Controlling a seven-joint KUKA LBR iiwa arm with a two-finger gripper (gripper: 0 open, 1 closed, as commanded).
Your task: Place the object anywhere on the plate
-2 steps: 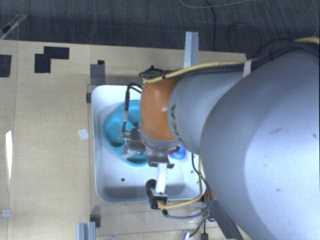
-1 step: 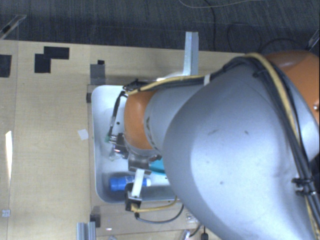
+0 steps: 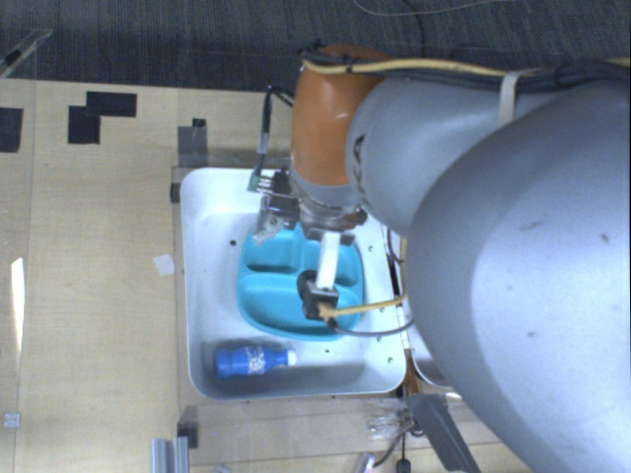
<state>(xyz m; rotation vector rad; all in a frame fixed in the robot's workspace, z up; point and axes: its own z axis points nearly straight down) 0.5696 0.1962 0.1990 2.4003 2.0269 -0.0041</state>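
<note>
Bottle (image 3: 251, 361): a small blue bottle with a white cap, which I take to be the task's object. It lies on its side on the floor of the white bin (image 3: 197, 264), just beside the blue plate (image 3: 268, 299), off the plate's edge toward the bottom of the view. It is not on the plate.
Pincer (image 3: 271, 223): it hangs over the far side of the plate, well apart from the bottle. From this angle I cannot tell whether it is open or closed.
Handling: I judge the bottle light, stiff and not fragile. It looks like smooth plastic, though the view is soft, so it may slip or roll away from the plate when nudged.
Where to take hold: across the middle of the round body, squeezing across its width and staying clear of the narrow cap.
Long axis: it runs alongside the plate's near edge, roughly left to right in the view.
Pointing: the cap end faces the view's right and the base faces left.
</note>
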